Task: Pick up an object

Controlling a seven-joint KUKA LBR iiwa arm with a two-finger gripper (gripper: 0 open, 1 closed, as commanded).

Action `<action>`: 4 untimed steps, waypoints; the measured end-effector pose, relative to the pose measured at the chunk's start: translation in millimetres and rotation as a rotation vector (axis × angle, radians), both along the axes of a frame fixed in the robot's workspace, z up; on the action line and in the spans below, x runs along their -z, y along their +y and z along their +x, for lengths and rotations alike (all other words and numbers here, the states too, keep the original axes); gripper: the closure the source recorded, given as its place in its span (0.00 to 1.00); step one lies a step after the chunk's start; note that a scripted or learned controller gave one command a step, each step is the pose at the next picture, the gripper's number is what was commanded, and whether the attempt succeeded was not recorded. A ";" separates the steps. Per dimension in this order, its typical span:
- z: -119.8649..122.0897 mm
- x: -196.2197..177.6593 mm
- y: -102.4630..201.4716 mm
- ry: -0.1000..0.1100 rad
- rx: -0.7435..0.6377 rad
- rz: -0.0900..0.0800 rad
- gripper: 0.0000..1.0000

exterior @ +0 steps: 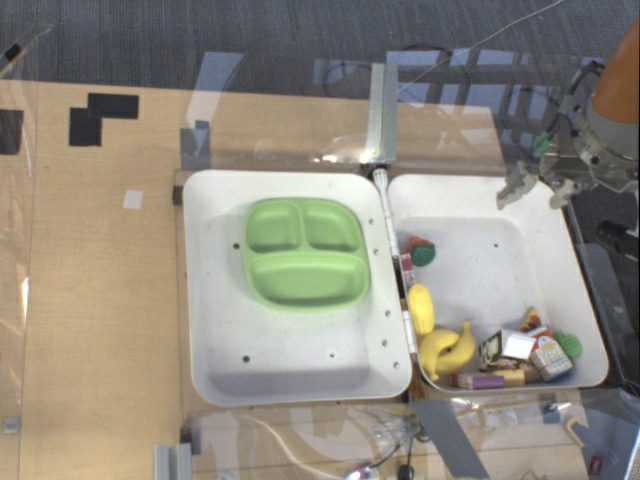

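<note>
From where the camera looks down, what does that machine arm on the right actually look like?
The arm is grey metal with an orange band above the wrist. Below the band sits a darker, boxy wrist section with thin cables and a small green part beside it. It ends in a gripper with two pale grey fingers, slim and angular. The picture is too coarse to show any markings.

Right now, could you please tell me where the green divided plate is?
The green divided plate lies flat in the left white bin, toward its upper middle, just left of the divider from the right bin holding the bananas.
</note>
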State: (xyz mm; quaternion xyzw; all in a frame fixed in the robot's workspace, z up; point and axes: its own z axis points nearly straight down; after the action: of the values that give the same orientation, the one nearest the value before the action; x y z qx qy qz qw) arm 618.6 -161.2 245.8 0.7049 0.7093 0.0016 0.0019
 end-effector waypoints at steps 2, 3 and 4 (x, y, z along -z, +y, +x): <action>17.9 156.1 75.6 -0.008 -0.158 -0.001 0.00; 2.2 155.8 72.5 -0.009 -0.121 0.000 0.00; 6.1 58.4 87.8 -0.004 -0.218 -0.001 0.00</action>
State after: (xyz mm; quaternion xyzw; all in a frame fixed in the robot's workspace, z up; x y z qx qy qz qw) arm 624.8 -73.4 187.5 0.6237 0.7816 0.0030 0.0035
